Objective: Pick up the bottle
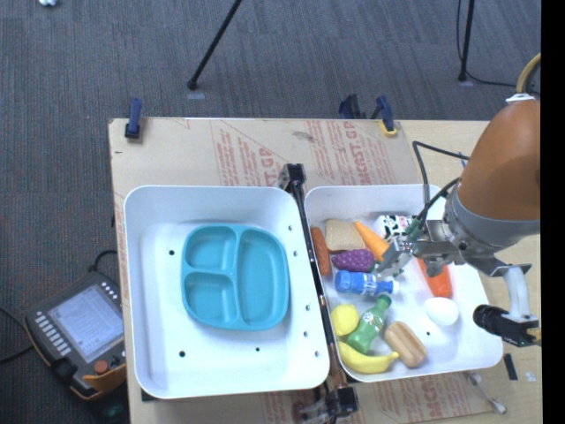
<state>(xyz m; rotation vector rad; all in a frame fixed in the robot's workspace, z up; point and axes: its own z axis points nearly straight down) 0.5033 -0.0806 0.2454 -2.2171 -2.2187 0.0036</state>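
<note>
I am reaching my claw (399, 256) into the right bin (481, 347), poised just above the blue bottle (362, 283) lying on its side among toy food, though I cannot tell how my claw is set.

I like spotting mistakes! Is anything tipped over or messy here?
Yes, a bit. In the right bin, both bottles lie on their sides: the blue bottle and the green bottle, which leans on the banana. The toy food is jumbled together. The blue plate sits neatly in the left bin.
</note>
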